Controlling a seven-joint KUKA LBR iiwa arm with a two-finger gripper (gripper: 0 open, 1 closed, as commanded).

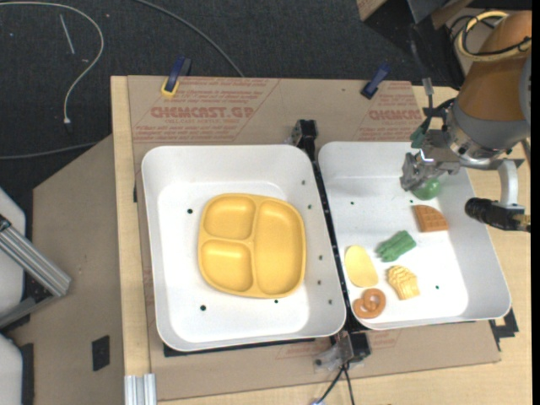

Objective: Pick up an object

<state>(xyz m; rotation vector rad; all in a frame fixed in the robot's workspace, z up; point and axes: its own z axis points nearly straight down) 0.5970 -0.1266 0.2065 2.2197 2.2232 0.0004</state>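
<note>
Sitting in the left bin (160, 226) is a yellow divided plate (251, 245). Toy foods lie in the right bin (481, 289), among them a green piece (395, 245) and waffle (430, 218). Over its far side the hand (419, 175) touches a green object (428, 187); whether it grips is unclear.

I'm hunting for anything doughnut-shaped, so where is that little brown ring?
The brown ring lies in the right-hand bin, near its front left corner. It sits just below the pale yellow oval piece and left of the yellow corn-like toy.
</note>
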